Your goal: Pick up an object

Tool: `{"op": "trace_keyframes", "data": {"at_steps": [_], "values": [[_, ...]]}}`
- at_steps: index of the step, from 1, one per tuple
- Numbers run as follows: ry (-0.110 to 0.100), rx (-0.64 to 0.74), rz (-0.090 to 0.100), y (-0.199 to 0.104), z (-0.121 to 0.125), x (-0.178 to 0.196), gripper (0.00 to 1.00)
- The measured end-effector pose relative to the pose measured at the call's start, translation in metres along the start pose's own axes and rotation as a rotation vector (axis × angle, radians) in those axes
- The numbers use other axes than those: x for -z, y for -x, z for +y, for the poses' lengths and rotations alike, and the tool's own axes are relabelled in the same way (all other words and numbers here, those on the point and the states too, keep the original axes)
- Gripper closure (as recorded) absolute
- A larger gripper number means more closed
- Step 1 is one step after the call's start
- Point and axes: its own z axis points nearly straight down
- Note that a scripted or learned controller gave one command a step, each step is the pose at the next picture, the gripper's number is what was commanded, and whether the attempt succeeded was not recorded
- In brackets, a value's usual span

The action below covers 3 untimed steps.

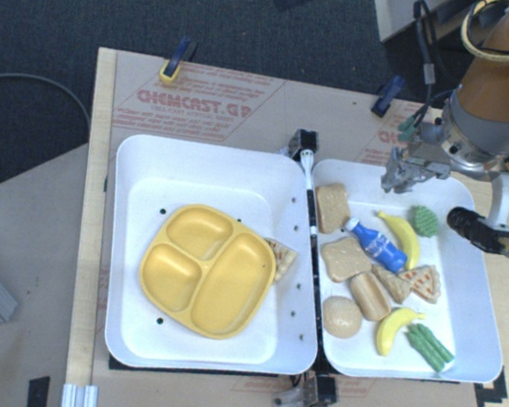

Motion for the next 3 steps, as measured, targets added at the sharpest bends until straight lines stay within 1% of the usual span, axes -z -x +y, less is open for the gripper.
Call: {"op": "trace_keyframes", "data": {"at_steps": [1,2,3], "values": [[-0.002,0.000,0.000,-0.028,-0.035,-0.009,1.00],[-0.001,0.001,0.000,-0.070,-0.065,-0.004,1.00],[-0.002,0.001,0.001,-0.105,-0.104,0.000,1.00]]}}
